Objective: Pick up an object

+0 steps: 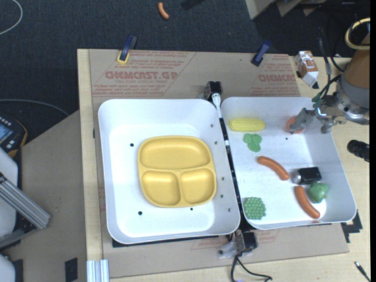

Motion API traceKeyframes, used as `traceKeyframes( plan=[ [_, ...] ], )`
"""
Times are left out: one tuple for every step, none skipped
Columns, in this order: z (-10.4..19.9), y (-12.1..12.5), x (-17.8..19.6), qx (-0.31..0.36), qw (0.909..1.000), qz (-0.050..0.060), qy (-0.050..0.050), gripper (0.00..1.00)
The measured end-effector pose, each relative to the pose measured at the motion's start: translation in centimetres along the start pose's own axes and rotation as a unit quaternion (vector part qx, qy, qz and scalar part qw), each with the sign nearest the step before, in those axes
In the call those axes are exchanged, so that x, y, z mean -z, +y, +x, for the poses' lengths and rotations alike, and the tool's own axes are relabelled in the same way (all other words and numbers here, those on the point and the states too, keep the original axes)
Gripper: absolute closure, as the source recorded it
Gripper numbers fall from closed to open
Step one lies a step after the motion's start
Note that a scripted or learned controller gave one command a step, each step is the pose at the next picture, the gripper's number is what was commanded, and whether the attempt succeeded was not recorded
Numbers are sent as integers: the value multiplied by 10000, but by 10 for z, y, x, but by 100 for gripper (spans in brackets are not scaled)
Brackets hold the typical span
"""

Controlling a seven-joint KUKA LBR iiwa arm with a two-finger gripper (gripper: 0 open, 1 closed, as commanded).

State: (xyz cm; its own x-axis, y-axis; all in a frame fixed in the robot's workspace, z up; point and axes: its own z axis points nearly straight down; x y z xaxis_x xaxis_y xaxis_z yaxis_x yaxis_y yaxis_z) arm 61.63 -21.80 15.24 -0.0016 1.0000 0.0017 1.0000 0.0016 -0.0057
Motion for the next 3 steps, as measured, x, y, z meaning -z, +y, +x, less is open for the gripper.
traceKeyframes(
  plan=[
    [3,-2,-63,1,10000,-4,26,0],
    [5,-1,-67,4,10000,-21,13,0],
    [4,-1,-56,2,10000,-37,-3,100]
  ],
)
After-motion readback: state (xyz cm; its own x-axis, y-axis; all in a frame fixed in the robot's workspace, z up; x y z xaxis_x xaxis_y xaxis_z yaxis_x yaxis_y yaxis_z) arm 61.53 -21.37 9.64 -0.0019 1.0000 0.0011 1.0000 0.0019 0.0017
